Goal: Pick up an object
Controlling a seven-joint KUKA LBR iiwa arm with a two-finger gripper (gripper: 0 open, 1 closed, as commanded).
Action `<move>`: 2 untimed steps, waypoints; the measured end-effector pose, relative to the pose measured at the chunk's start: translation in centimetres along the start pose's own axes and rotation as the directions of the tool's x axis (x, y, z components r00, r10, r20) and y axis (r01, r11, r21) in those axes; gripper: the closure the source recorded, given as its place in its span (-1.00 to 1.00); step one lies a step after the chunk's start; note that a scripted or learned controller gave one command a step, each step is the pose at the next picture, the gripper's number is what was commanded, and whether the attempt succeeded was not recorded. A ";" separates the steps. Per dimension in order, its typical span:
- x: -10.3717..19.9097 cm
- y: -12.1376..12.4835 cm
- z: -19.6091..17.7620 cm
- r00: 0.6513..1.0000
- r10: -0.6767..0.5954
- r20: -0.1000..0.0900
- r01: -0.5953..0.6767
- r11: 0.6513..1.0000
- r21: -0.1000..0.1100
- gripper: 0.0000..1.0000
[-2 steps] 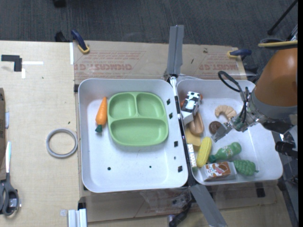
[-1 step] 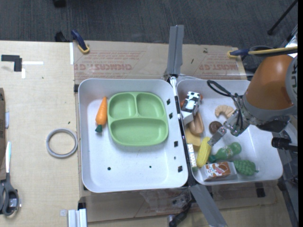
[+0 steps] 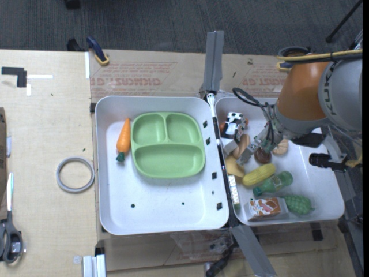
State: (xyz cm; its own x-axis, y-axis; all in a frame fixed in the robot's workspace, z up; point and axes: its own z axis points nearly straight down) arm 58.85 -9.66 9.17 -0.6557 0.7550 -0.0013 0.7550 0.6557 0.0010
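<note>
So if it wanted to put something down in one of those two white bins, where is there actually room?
The left bin has bare floor in front of the green divided plate, plus the strip left of the toy carrot. The right bin is crowded: toy corn, a small carton and other toys cluster under the end effector.

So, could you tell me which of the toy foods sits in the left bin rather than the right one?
The orange carrot: it lies alone in the left bin, beside the green divided plate. The corn and the others crowd the right bin.
</note>
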 end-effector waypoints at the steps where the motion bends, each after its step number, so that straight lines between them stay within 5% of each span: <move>1: -3.1 2.9 -0.1 0.990 0.141 0.001 -0.141 0.990 0.000 -1.00; 2: -3.2 2.9 -1.0 0.990 0.140 0.003 -0.140 0.990 -0.001 1.00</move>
State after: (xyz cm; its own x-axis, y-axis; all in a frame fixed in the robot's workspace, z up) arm 63.09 -10.16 10.20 -0.5436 0.8393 -0.0046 0.8393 0.5436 0.0025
